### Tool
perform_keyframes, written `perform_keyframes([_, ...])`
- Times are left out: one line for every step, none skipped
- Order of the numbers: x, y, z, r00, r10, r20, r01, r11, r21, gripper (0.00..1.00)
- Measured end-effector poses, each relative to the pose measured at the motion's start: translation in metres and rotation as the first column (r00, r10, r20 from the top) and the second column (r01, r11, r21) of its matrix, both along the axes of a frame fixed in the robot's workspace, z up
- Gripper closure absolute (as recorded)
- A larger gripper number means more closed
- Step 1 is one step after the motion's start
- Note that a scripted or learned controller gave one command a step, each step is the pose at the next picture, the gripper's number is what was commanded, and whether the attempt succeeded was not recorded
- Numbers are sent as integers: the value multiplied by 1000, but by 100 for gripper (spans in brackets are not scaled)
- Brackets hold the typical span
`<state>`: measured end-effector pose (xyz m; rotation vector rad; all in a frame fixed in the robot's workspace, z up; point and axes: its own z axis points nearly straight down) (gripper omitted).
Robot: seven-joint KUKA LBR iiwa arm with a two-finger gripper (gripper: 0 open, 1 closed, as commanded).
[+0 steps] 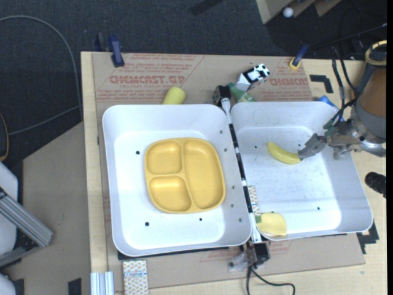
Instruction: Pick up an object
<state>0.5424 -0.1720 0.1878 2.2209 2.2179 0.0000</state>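
Yellow is what I am after: a small banana lies on the floor of the right bin, towards its far left part, curved and slanting. My pincer sits just beside the banana's right end, low over the bin floor, but I cannot tell whether it is spread or pressed together, nor whether it touches the fruit; nothing shows the banana pinched. The risks, as I judge them: coming in at the very tip of a curved, smooth thing, I may squeeze it out sideways so it skids across the slick white floor instead of lifting. If I close too high, I will only graze the top and come away with nothing. Another yellow piece rests at the near left corner of the same bin, on its rim, well apart from me, so it should not interfere. The left bin holds a yellow divided plate, far from this work. A wall of the right bin stands close behind my wrist, leaving little room to swing.
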Motion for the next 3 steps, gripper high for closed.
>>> perform_keyframes([69, 39, -45, 1000, 3, -1, -3, 1000, 2, 0])
perform_keyframes([75, 58, -104, 1000, 2, -5, -2, 1000, 3, 0])
perform_keyframes([76, 58, -93, 1000, 2, -3, -2, 1000, 3, 100])
